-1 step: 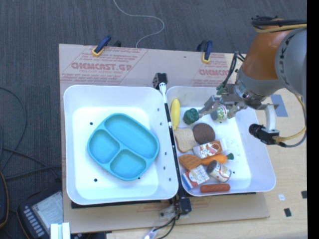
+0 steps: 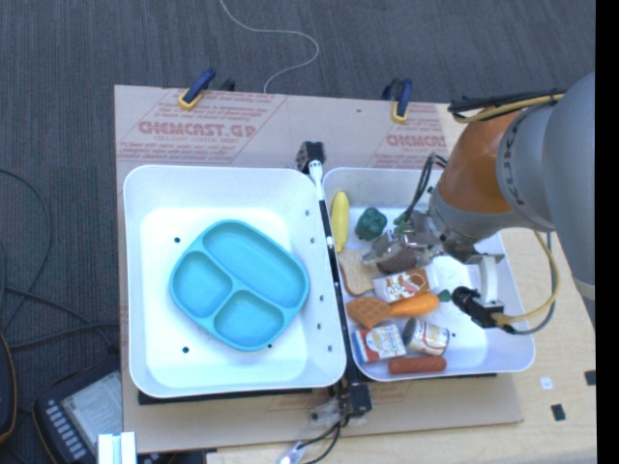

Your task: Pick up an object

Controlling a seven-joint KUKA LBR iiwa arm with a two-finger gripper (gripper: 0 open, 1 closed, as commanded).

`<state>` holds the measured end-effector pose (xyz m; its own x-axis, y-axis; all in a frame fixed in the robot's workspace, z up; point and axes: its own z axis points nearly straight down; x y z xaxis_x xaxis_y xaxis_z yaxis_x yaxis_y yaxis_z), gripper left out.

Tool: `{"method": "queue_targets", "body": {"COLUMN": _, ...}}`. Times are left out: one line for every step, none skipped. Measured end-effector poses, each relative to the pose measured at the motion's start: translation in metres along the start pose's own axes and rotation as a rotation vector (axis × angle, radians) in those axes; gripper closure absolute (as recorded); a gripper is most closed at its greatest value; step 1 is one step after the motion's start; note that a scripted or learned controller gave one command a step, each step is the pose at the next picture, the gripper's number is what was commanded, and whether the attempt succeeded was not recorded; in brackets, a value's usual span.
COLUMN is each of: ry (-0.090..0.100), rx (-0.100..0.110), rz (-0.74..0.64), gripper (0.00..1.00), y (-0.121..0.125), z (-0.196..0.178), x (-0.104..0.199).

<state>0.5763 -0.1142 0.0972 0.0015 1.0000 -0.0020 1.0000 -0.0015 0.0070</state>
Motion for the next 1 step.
{"method": "queue_targets", "body": {"ry": 0.002, "rx": 0.001, "rz": -0.001, "gripper": 1.0, "y": 0.0004, "z": -0.0102, "x": 0.0011}}
